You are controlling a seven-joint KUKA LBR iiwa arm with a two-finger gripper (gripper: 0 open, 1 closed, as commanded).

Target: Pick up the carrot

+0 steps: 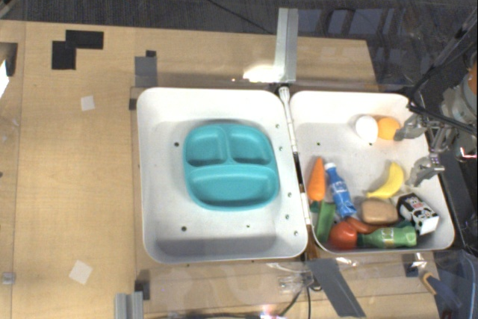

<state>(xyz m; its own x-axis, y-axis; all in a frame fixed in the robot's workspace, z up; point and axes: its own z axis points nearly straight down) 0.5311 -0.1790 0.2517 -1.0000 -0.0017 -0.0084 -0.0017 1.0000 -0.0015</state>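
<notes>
Bright, even light; glare above the bins (299, 104).

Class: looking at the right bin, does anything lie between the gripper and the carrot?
Yes. The gripper is at the bin's right edge; the carrot lies against the left wall. The banana and blue bottle lie between them.

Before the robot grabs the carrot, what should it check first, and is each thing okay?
1. Carrot in sight: ok. It lies in the right bin by its left wall.
2. Top of the carrot free: ok. Nothing lies over it.
3. Room around the carrot: not ok. The blue bottle lies right against its right side, and a green thing sits at its lower end.
4. Gripper above the carrot: not ok. It is at the right edge of the bin, near the banana.
5. Gripper holding nothing: ok. Its fingers are apart with nothing between them.
</notes>
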